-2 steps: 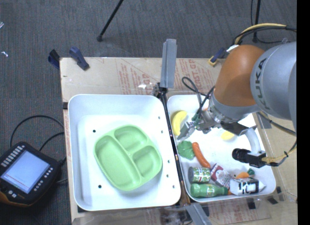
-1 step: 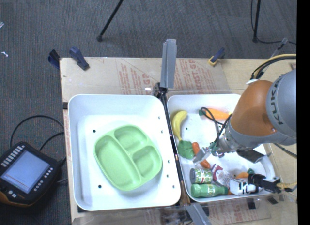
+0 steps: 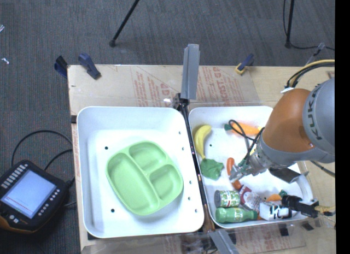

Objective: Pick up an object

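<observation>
Nearest the camera, along the right bin's [image 3: 229,107] 6 o'clock edge, a green bottle [image 3: 235,214] lies on its side. A green can [image 3: 226,198] sits just beyond it and a white bottle [image 3: 273,211] lies toward 4 o'clock.

Just past the can, the gripper [image 3: 239,170] hangs low over the middle of this bin on the only arm, which comes in from 3 o'clock. The wrist covers its tip, so I cannot tell how far open it is, and nothing can be seen held in it.

The likeliest thing to pick is a small red-orange piece [image 3: 230,165], just beside the gripper at its 9 o'clock. It may be touching the gripper; the view does not settle that. Its long axis runs roughly 12 to 6, so a close across its short width looks the sensible approach, after a slight shift toward 9 o'clock.

A green leafy toy [image 3: 211,168] lies farther out the same way and could be caught by accident. Beyond them, a banana [image 3: 202,138] lies at the gripper's 10 o'clock and an orange carrot [image 3: 249,129] at its 12.

The left bin [image 3: 87,138], well apart at 9 o'clock, holds a green divided plate [image 3: 145,177].
</observation>
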`<state>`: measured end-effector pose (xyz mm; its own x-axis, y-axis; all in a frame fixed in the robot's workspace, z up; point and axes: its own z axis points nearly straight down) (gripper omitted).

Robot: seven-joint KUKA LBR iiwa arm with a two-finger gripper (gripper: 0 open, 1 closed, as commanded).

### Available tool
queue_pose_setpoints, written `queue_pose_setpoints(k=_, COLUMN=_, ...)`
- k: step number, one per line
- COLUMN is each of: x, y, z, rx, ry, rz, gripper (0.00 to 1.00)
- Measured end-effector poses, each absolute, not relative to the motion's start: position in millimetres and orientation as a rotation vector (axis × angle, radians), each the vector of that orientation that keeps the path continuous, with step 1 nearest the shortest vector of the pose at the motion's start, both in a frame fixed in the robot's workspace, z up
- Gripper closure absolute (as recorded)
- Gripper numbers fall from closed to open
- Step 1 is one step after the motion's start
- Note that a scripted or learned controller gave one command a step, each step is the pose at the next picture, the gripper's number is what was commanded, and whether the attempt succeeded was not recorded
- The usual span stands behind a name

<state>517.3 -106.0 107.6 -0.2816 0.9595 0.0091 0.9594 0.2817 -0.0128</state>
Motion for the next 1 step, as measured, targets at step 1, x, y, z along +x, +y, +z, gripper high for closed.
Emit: queue_pose_setpoints(k=1, x=504.7, y=-39.9, z=184.8, rx=-2.200, ry=-2.233, rz=0.008, gripper=1.00)
